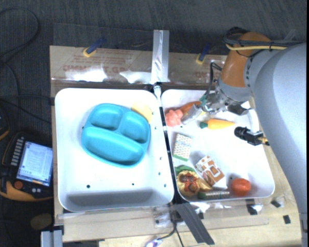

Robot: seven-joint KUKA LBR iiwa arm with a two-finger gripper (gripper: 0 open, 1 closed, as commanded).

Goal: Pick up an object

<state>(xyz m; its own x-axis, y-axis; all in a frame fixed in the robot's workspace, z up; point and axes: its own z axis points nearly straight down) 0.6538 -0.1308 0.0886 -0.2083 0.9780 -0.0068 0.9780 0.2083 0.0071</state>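
My gripper [208,106] hangs low over the back of the right bin [262,163], under the orange wrist band. Just left of it lie a pink toy [173,117] and a slim orange piece [189,108]. A carrot-like orange and yellow toy [219,123] rests just below the gripper. Further forward are a checkered packet [183,145], an orange and white box [209,170], a red tomato [240,185] and a pizza-like toy [187,181]. No object can be seen in the gripper's grasp.
The left bin [72,184] holds a blue compartment tray [116,133] with a yellow item [141,110] behind it. The grey arm covers the right bin's right side. A green piece [182,169] and a dark stick [214,193] lie near the front wall.
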